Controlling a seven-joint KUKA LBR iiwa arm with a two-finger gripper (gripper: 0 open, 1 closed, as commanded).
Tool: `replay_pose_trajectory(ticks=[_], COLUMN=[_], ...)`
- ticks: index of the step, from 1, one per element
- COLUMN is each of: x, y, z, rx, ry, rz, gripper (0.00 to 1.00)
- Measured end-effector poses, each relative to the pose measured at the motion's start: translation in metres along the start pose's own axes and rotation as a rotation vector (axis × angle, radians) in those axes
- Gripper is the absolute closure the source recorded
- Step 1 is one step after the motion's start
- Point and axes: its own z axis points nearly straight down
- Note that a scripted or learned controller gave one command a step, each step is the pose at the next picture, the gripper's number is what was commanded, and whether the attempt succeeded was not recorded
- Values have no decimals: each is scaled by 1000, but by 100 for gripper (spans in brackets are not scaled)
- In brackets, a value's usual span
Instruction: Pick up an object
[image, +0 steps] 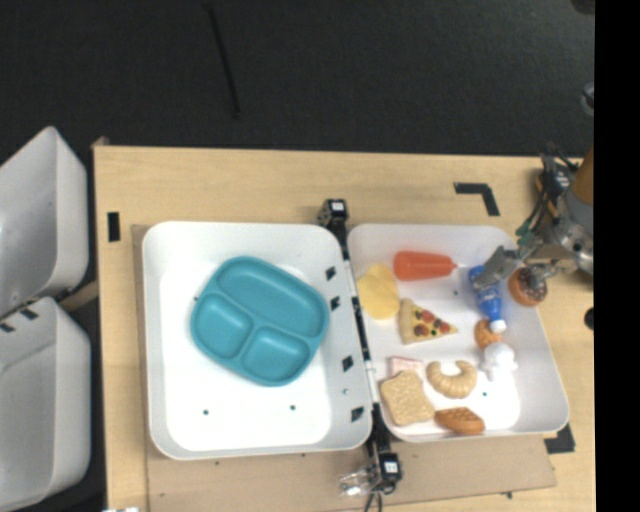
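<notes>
the end effector (508, 262) reaches in from the right and hangs over the top right corner of the right bin (530, 400), which sits on the tabletop (220, 185). it is too small and dark to tell if it is open or shut, and nothing shows clearly in its grip. a blue toy (487, 290) lies just under and left of it, so close they may touch. a round brown thing (528, 288) sits just right of it at the bin's edge. an orange carrot (424, 265) lies to its left, and past that is a yellow lump (378, 292). a pizza slice (424, 324) is below and left of it. a white toy (498, 358) lies below it. lower still are a croissant (452, 377), a toast (406, 398) and a brown bun (460, 421). far to the left, in the left bin (175, 400), sits a blue plate (261, 320).
</notes>
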Motion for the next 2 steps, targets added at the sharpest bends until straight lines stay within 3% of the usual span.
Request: replay_pose_trajectory(ticks=[1, 2], x=[0, -4], y=[2, -1], z=[-5, 61], rx=[-8, -4], ry=[-2, -2], rz=[-3, -1], gripper=[0, 0])
